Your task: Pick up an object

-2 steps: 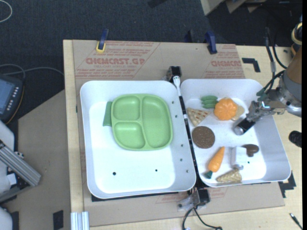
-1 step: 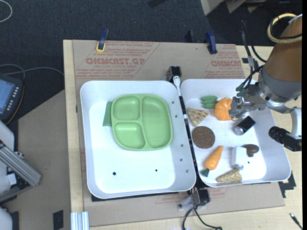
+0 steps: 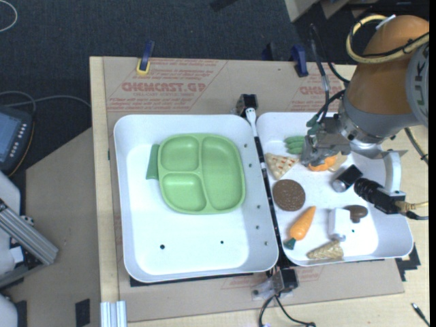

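My gripper (image 3: 319,152) hangs low in the back of the right bin (image 3: 392,244), over a small orange piece (image 3: 325,163) and next to a green toy (image 3: 295,143). A waffle-like wedge (image 3: 279,164) lies to its left. Further forward sit a brown round cookie (image 3: 289,193), a carrot (image 3: 302,223), a white and brown piece (image 3: 345,217) and a tan crumbly piece (image 3: 325,252). The arm's grey and orange body hides the fingertips.
The left bin (image 3: 136,237) holds a green divided plate (image 3: 201,172). A black cable and connector (image 3: 371,191) run across the right bin's right side. Clamps (image 3: 144,58) stand on the cardboard's back edge.
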### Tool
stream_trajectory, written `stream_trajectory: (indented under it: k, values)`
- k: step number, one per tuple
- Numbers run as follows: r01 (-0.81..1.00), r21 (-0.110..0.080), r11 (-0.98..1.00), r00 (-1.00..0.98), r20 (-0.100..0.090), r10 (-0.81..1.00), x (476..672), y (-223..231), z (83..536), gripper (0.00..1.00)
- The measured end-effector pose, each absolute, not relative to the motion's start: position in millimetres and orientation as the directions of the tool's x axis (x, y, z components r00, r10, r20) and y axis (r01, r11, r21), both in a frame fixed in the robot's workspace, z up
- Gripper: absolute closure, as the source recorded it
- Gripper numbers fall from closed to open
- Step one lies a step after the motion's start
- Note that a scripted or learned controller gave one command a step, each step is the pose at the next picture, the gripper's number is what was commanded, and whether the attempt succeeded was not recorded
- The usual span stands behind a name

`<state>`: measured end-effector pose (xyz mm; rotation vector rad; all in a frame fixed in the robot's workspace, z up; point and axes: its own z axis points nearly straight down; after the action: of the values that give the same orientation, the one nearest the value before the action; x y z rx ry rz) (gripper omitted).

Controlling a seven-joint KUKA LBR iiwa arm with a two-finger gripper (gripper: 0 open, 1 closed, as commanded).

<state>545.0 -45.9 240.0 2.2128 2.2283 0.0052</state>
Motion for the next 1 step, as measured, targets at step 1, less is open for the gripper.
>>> stream_trajectory:
  k: [1]
  values:
    - [1.000, -0.002, 0.006, -0.006, 0.003, 1.000, 541.6, 6.3, 236.5, 1.00]
